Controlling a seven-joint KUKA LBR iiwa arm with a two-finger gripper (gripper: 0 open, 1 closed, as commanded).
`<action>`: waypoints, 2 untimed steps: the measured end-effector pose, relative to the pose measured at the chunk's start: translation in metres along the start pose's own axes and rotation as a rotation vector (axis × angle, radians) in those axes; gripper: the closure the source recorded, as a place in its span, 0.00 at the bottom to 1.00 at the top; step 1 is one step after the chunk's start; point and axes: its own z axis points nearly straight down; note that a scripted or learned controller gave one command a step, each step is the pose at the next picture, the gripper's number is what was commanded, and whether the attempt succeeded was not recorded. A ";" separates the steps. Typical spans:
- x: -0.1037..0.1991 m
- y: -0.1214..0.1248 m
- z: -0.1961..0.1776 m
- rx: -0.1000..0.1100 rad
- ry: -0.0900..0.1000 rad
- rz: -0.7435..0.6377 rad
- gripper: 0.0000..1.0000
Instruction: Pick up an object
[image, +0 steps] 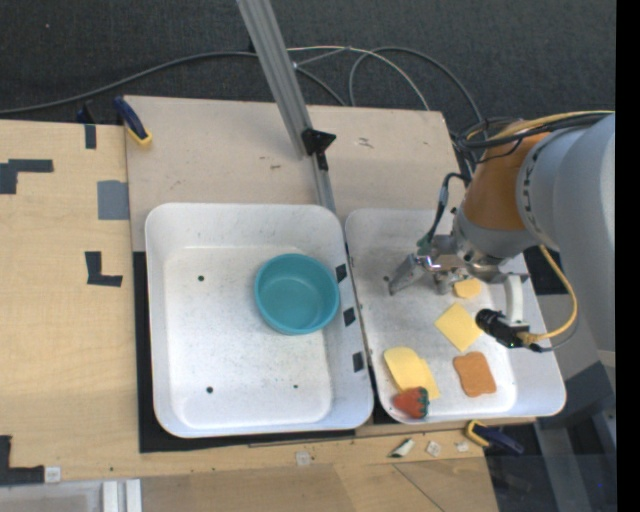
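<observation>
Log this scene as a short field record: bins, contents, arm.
left bin: teal bowl
right bin: two yellow pieces, small yellow bit, orange piece, red item
arm: over right bin
claw: low over the bin floor, beside the small yellow bit
held: nothing seen

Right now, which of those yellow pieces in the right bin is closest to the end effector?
The small yellow piece, right beside the end effector. The yellow square and the yellow piece by the strawberry lie farther toward the bin's front.
</observation>
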 end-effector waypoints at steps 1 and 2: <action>0.001 0.001 -0.014 -0.005 0.000 -0.002 1.00; 0.002 -0.006 -0.060 -0.010 0.000 0.001 1.00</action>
